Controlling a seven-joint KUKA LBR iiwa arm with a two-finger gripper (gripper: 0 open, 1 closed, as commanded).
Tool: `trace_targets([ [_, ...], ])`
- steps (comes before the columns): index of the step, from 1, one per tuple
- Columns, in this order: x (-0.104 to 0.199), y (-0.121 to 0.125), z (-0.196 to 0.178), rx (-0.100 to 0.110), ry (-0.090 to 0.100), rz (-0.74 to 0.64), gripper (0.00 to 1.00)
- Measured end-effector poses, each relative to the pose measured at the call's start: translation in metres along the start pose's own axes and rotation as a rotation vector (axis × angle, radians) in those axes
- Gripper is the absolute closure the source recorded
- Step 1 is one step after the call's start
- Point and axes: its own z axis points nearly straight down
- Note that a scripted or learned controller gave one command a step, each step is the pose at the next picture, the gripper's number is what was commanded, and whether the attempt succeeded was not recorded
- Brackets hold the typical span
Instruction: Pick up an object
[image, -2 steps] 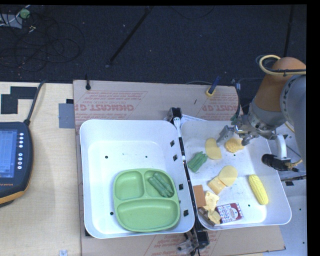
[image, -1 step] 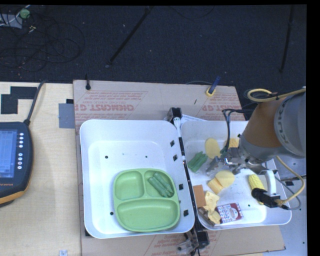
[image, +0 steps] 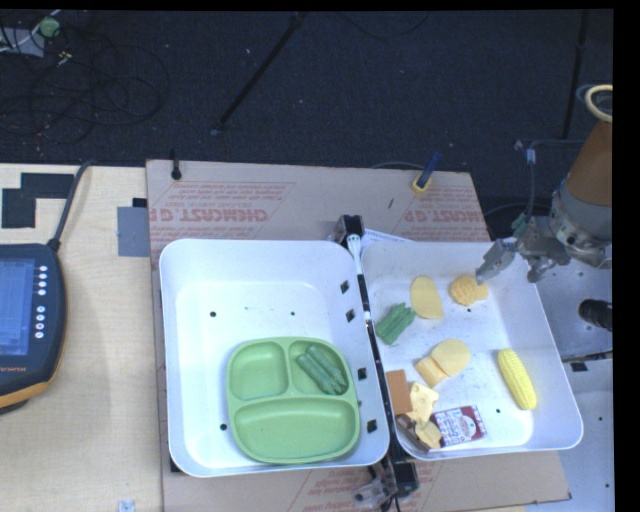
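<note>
Jaws (image: 497, 262) hang half-spread and holding nothing over the right bin's (image: 556, 352) far edge, beside a yellow round piece (image: 467, 291).

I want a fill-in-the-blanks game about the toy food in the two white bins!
1. The green tray lies in the ____ bin.
2. On that tray lies a green ____.
3. The yellow corn cob lies in the ____ bin.
4. The gripper hangs above the right bin, close to a ____ piece of toy food.

Missing words: left; bean pod; right; yellow
</note>
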Motion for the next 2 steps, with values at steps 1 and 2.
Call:
trace_targets([
  [1,0.098,-0.055,0.095,0.028,0.017,-0.007,0.00],
  [2,0.063,0.024,0.117,0.012,0.006,-0.004,0.00],
])
